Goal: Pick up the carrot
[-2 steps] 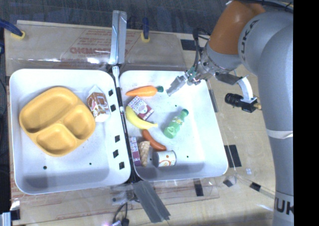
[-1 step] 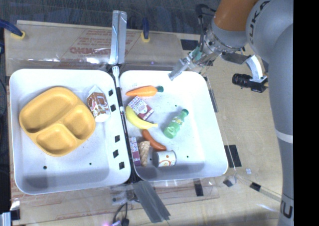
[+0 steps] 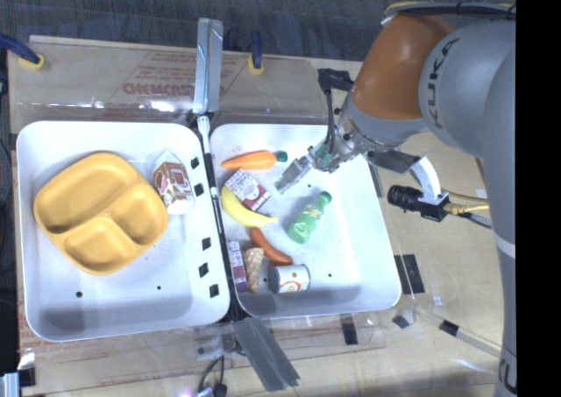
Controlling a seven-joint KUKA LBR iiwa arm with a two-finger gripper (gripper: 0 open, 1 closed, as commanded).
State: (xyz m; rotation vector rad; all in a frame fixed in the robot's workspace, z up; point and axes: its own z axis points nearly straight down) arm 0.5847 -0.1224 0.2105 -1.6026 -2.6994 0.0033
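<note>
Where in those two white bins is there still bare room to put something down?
Left bin: bare floor along the bottom, below the yellow tray. Right bin: a bare patch at its right side, beyond the green bottle. Its left side is crowded: carrot, banana, can.

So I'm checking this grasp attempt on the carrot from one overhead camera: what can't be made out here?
- Gripper: fingers too small and blurred to judge open or shut.
- Carrot: whether anything touches it is unclear at this slant.
- Sausage: partly covered by the banana.
- Can: label too small to read.
</note>
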